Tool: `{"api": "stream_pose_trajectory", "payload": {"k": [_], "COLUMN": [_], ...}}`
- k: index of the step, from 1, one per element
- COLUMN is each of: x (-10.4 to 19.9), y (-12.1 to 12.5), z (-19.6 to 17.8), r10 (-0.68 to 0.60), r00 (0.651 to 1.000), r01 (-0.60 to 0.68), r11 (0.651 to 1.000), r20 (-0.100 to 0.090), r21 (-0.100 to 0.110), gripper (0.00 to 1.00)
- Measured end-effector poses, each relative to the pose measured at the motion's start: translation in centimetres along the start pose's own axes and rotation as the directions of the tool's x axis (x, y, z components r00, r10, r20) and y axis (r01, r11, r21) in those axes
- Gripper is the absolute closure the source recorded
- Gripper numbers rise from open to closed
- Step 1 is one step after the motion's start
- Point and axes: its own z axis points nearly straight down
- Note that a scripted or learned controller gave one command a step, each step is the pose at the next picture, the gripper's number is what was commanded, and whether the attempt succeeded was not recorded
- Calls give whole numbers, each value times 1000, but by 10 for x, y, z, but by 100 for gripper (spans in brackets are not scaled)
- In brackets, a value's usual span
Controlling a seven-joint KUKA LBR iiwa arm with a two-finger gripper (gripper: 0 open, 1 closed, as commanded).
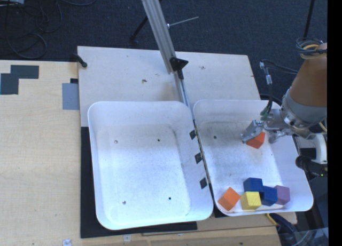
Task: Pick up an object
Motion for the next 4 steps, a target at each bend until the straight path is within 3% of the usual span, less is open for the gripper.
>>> {"api": "stream_pose_trajectory", "payload": {"k": [1, 2, 3, 4], "x": [-22, 0, -33, 6], "y": [8, 57, 101, 73], "z": [103, 102, 103, 102], "r10": [-3, -8, -3, -9], "r00": [1000, 1000, 1000, 1000], "r01": [3, 8, 3, 9], "r11": [1000, 1000, 1000, 1000], "r20": [0, 1, 5, -1], "r21": [-2, -3, 1, 3], "gripper": [0, 0, 0, 0]}}
